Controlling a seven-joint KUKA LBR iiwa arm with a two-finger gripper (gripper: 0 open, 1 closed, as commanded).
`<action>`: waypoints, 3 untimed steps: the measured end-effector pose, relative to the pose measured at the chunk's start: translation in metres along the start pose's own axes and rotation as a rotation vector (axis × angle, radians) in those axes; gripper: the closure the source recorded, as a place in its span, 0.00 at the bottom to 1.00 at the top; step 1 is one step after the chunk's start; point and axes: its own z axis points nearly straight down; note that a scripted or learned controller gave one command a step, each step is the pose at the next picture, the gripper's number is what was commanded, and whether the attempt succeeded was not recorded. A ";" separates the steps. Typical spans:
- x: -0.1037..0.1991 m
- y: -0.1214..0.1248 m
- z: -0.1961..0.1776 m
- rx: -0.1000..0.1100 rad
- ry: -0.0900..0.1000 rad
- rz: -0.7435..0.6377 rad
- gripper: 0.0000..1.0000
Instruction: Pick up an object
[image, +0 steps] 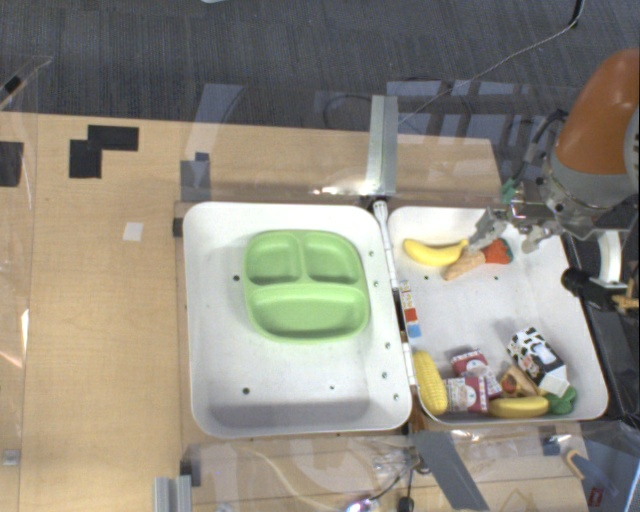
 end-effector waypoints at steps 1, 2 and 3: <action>0.032 0.059 0.128 -0.003 0.000 0.048 0.00; 0.033 0.027 0.131 -0.008 -0.001 -0.066 0.00; 0.066 0.009 0.034 -0.004 -0.001 -0.286 0.00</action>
